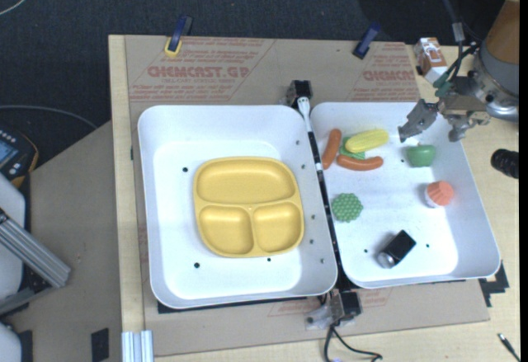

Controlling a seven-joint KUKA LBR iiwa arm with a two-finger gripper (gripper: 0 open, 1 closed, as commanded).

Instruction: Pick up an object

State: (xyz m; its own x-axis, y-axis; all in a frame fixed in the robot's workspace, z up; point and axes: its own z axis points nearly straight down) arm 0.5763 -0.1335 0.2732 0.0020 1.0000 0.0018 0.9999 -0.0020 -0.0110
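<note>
You see glossy white plastic bins [165, 187], a smooth matt yellow plastic tray [247, 205] and a bare, matt brown board counter [247, 72].

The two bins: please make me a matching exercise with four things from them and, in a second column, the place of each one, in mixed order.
Things:
1. yellow tray
2. black block
3. corn cob
4. green toy

Places:
A. right bin, near front edge
B. left bin
C. right bin, just below the gripper
D. right bin, far end, beside two orange sausages

Pairs: 1-B, 2-A, 3-D, 4-C
</note>
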